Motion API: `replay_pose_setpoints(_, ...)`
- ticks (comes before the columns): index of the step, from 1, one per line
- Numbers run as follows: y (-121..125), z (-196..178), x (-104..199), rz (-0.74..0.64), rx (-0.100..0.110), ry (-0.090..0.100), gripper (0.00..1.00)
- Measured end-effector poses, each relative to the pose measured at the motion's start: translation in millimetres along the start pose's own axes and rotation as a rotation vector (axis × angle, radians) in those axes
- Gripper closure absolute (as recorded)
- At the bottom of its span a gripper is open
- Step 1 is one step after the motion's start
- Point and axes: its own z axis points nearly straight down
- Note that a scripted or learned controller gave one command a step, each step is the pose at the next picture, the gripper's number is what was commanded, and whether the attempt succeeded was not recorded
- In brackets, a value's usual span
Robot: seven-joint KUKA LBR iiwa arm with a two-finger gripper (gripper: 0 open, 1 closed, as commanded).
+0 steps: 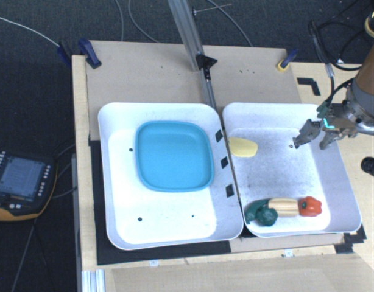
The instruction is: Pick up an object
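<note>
In the right bin [269,117] a pale yellow lump [242,147] lies near the left wall. Along the front wall sit a dark green piece [261,214], a tan roll [283,207] and a red tomato-like piece [309,206], touching in a row. My gripper [315,135] hangs over the bin's upper right part, fingers spread open with nothing between them, well apart from all the objects.
The left bin [117,181] holds a blue square plate [173,156]. A metal pole [187,23] slants down to the seam between the bins. Clamps sit at the bench's back corners, cables lie beyond, and a pendant [19,184] rests at far left.
</note>
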Motion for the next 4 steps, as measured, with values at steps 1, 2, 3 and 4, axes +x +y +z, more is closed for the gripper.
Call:
replay_pose_setpoints(1,0.0,0.1,0.0,0.000,0.000,0.000,0.00)
replay_pose_setpoints(2,0.3,42.0,-1.5,0.000,0.003,0.001,0.00)
replay_pose_setpoints(3,-9.0,88.7,-1.8,0.000,0.004,0.001,0.00)
replay_pose_setpoints(4,-16.7,148.9,-2.4,0.000,0.005,0.001,0.00)
